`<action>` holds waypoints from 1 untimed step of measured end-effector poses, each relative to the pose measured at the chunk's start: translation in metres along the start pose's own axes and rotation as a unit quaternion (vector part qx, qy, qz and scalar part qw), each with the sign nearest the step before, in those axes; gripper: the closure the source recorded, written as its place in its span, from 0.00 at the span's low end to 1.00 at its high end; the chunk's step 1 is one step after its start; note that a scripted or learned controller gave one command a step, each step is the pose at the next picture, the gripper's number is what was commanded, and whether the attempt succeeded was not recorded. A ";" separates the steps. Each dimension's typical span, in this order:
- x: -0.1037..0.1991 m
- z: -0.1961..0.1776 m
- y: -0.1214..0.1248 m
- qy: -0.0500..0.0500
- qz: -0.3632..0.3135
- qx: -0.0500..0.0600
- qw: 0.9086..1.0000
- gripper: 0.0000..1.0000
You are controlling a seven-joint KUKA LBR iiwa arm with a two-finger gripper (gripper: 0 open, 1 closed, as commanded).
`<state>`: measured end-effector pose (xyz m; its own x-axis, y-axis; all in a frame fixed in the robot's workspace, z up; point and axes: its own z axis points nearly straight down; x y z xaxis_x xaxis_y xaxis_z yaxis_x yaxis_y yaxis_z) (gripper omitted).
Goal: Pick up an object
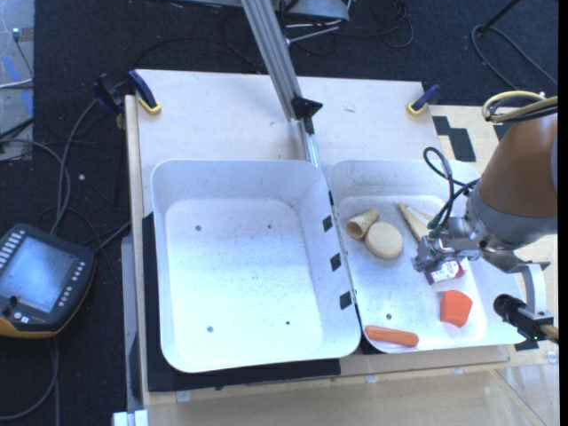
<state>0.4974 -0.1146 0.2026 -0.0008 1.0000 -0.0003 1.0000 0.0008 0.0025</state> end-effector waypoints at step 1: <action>-0.001 -0.062 0.003 0.000 0.000 -0.001 1.000 1.00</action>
<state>0.5007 -0.1151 0.2642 -0.0006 1.0000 -0.0005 1.0000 0.0006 0.0043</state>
